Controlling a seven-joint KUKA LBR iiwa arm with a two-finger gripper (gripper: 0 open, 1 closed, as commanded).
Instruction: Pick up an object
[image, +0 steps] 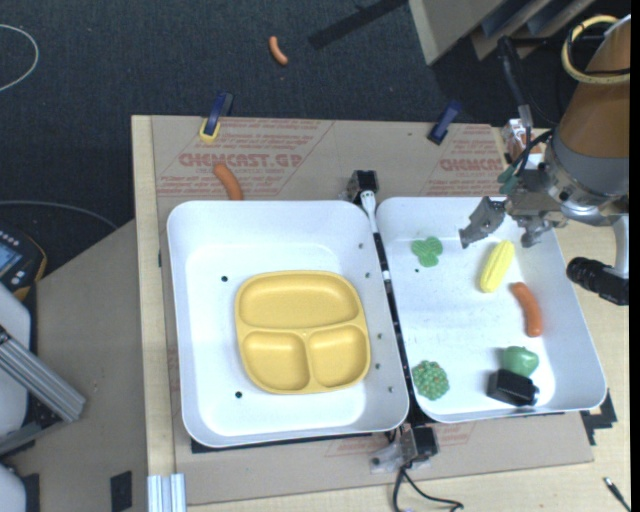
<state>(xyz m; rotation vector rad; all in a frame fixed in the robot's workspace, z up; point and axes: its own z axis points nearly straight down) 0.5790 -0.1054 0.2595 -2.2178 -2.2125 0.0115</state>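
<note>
Gripper (505, 226) poised over the right bin (575, 385), nothing held.

The jaws are seen spread open just above the corn cob (495, 266). A sausage (528, 308), two green pieces, a black block (513, 387) and a green ball are scattered nearby; a yellow tray (300, 331) is set in the left bin (195, 320).

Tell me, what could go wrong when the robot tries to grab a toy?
The gripper hangs right beside the yellow corn, so it might knock it away instead of catching it. The corn also lies near the orange carrot, so a push could roll one into the other.
</note>
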